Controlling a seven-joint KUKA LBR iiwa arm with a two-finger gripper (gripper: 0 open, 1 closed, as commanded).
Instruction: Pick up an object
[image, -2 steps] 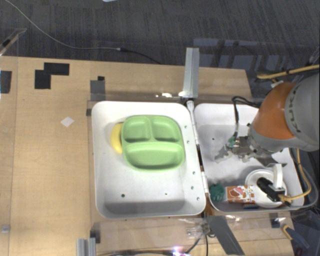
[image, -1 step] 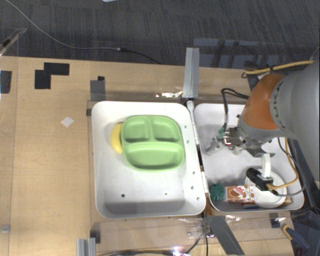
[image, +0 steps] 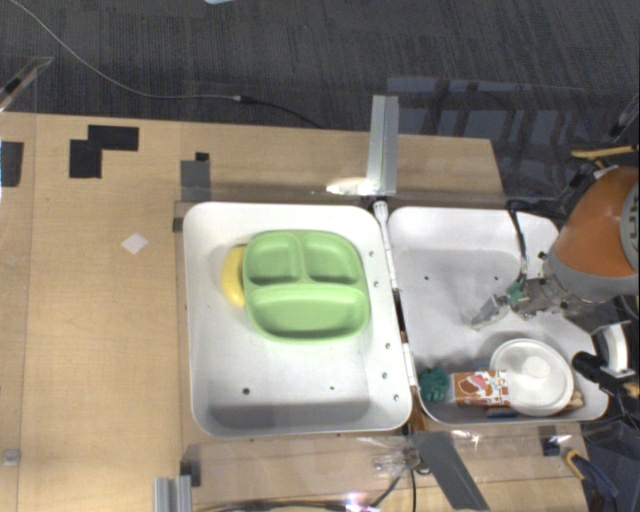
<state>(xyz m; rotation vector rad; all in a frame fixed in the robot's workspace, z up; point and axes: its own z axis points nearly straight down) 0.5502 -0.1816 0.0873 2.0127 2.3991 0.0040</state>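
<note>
My gripper (image: 492, 310) hangs in the middle of the right bin (image: 450, 250), over bare white floor. It is just up and left of a white bowl (image: 531, 375) that rests at the bin's front right. A brown and red carton (image: 483, 387) lies along the front wall beside the bowl, with a small dark green object (image: 433, 383) at its left end. Nothing shows in the gripper. In the left bin (image: 290, 395) sits a green divided plate (image: 303, 283) with a yellow banana-like object (image: 232, 277) poking out from under its left edge.
The grey arm with its orange band (image: 598, 238) enters over the right bin's right wall. A metal post (image: 384, 145) stands behind the divider between the bins. The wooden bench (image: 90, 330) stretches away to the left.
</note>
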